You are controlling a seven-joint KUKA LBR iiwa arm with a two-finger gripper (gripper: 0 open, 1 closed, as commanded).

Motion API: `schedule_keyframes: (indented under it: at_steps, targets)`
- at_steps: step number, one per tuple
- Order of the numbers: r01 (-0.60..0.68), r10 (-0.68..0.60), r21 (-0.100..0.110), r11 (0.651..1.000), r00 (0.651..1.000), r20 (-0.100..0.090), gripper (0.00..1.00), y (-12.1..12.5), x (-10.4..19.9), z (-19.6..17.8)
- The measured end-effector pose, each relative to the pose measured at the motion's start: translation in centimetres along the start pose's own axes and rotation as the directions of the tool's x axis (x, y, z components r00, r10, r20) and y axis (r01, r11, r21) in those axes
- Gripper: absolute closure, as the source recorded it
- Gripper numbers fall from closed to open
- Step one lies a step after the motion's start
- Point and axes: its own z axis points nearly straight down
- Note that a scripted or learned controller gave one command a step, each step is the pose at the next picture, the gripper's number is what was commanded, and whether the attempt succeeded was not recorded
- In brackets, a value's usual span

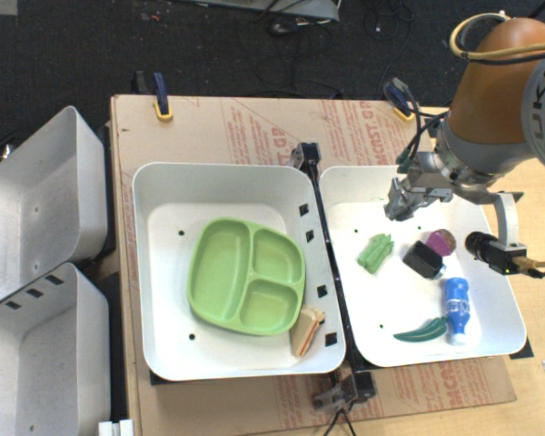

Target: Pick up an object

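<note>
My gripper [401, 209] hangs over the back of the right bin [363, 184], above and a little right of a light green ridged object [376, 252]. To the right of that object lie a black block [423, 260] and a purple round piece [440, 241] touching it. A blue bottle [456, 309] lies near the bin's front right, with a dark green pepper-shaped piece [421, 331] beside it. Nothing shows between the fingers.
The left bin [154, 189] holds a green divided plate [247, 277] and a tan sandwich-like piece [304, 332] at its front right. A black clamp [307, 155] sits where the two bins meet. Two more white bins [36, 198] stand off the bench at far left.
</note>
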Motion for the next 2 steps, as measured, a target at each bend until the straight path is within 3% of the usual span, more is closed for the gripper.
schedule_keyframes:
  at_steps: [2]
  targets:
    - [0.0,0.0,0.0,1.0,1.0,0.001,1.0,1.7,11.7,2.5]
